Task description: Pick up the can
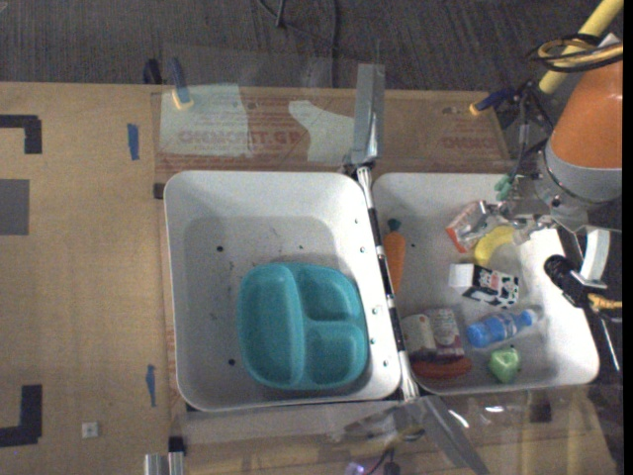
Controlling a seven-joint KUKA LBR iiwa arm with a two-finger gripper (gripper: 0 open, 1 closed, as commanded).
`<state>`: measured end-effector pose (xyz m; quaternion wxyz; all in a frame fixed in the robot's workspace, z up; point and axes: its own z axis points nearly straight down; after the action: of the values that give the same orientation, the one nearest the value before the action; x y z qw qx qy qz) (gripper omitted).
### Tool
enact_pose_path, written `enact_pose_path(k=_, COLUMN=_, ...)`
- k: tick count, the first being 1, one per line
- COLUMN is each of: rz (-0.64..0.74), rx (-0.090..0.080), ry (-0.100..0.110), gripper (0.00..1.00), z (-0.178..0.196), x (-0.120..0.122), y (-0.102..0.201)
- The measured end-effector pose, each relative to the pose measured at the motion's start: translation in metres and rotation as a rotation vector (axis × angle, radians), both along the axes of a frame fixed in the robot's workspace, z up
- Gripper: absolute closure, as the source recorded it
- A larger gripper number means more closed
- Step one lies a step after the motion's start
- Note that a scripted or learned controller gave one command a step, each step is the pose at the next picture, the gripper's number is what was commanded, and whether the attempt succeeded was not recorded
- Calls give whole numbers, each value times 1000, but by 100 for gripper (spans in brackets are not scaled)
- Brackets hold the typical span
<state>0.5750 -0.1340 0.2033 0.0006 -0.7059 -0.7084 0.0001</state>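
Grey metal marks our pincer (pixel 516 209), which hangs over the upper right part of the right bin (pixel 584 356), just beside a small red-and-white packet (pixel 463 228) and above a yellow fruit-shaped piece (pixel 495 243); we cannot tell how its fingers stand. Above it we see the arm's orange band (pixel 587 122).

Working outward in that bin, we count one black-and-white carton (pixel 492 286) patterned like a cow, one small white block (pixel 461 274), one blue plastic bottle (pixel 499 327) lying on its side, and one green toy fruit (pixel 504 364) near the front wall. One can (pixel 432 332) lies on its side at the front left of this bin, its label mostly white with red; we cannot read the print. One reddish-brown flat item (pixel 441 367) sits just in front of it, and one orange carrot (pixel 395 253) lies along the left wall.

One teal divided plate (pixel 301 326) with three compartments rests in the left bin (pixel 198 216). Behind both bins, cardboard (pixel 213 132) carries reddish lettering too blurred for us to read.
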Motion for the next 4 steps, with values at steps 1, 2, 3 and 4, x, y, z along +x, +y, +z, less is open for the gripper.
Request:
enact_pose_path(k=1, rz=156, rx=0, ry=0, gripper=0, z=-48, x=16, y=4)
enact_pose_path(k=2, rz=312, rx=0, ry=-1, gripper=0, z=-99, x=-5, y=6)
enact_pose_path(k=3, rz=239, rx=-3, ry=-5, gripper=0, z=-22, x=31, y=-55)
enact_pose_path(k=4, rz=585, rx=-1, ry=-3, gripper=0, z=-55, x=23, y=-38)
